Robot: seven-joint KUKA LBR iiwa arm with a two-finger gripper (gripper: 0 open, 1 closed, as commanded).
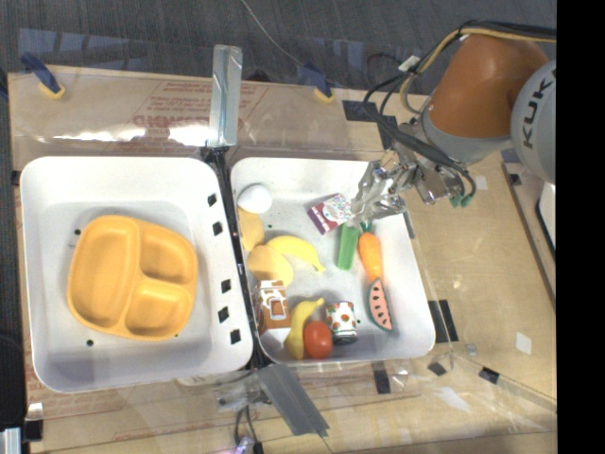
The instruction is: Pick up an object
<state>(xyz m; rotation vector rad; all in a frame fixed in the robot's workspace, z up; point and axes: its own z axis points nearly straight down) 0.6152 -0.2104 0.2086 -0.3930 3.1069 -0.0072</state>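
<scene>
The pincer (367, 206) hangs above the green stick (348, 246), which lies lengthwise just below it; finger state unclear, I cannot tell.

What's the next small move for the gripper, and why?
Probably a short descent. The gripper hangs above the right bin's upper right part, over the purple packet and green piece, with nothing visibly between its fingers.
</scene>
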